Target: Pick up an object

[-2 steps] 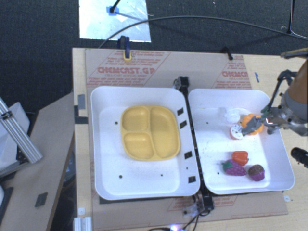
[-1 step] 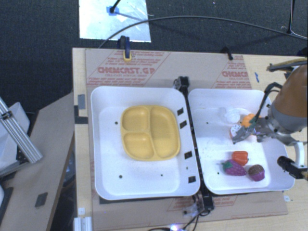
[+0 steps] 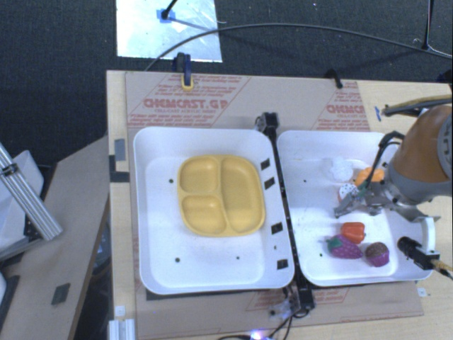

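While the arm (image 3: pixel 425 154) reaches in from the right, I see the bench (image 3: pixel 233 91) under it as the biggest thing, a brown sheet with red print across its far side. On it sit two white bins side by side. My left bin (image 3: pixel 152 211) holds a yellow tray (image 3: pixel 221 194) with three compartments, lying flat near the bin's middle. My right bin (image 3: pixel 311 190) holds the small things, all toward its right half.

Over that right bin the arm's orange band and grey wrist hang at the right edge, and the gripper (image 3: pixel 347 207) points left and down toward the bin floor. Its fingers look drawn close to a narrow tip, with nothing between them that I can make out. The tip sits just far of a red piece (image 3: pixel 353 231), apart from it by a small gap.

Just near of the red piece lies a purple grape bunch (image 3: pixel 345 247), touching or almost touching it. Right of the grapes is a dark maroon piece (image 3: pixel 377 253), close to the bin's near wall. Farther back, a white crumpled piece (image 3: pixel 340 167) lies beside an orange piece (image 3: pixel 366 176), which the wrist partly hides. Between those and the gripper is a small white speckled piece (image 3: pixel 346 190), too small for me to name.
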Controlling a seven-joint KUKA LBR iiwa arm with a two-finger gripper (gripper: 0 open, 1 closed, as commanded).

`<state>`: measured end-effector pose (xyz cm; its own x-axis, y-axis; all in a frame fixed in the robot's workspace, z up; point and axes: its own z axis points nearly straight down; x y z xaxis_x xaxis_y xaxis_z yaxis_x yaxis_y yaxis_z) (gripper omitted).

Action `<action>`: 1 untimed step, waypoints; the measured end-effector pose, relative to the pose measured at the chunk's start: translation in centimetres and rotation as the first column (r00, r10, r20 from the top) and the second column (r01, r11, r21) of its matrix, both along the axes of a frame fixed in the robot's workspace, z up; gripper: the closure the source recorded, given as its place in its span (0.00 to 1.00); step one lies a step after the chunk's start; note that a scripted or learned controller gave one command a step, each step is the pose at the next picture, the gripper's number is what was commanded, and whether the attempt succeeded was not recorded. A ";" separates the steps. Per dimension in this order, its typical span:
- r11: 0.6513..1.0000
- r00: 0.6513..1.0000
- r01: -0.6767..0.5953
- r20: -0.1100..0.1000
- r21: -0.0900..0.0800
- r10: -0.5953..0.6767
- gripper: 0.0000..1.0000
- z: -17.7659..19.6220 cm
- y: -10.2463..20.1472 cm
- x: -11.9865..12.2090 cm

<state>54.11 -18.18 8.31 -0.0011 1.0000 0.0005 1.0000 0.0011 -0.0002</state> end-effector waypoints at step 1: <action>1.000 1.000 0.000 0.004 -0.002 0.000 1.00 1.2 0.0 0.1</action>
